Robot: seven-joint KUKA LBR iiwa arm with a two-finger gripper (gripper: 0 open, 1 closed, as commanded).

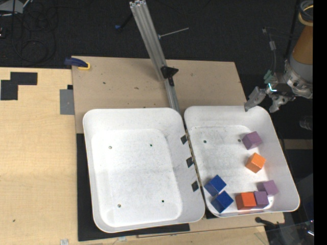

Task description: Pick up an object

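Blocks [251,199] along right bin's [214,120] near rim, gripper [265,100] above far corner.

The arm [302,40] entered at the upper right of the frame, its orange band sitting above a grey wrist. The gripper [265,100] hung at the right edge, a little above mid-height. Its two fingers [254,99] were spread apart, pointing down and to the left, with nothing between them.
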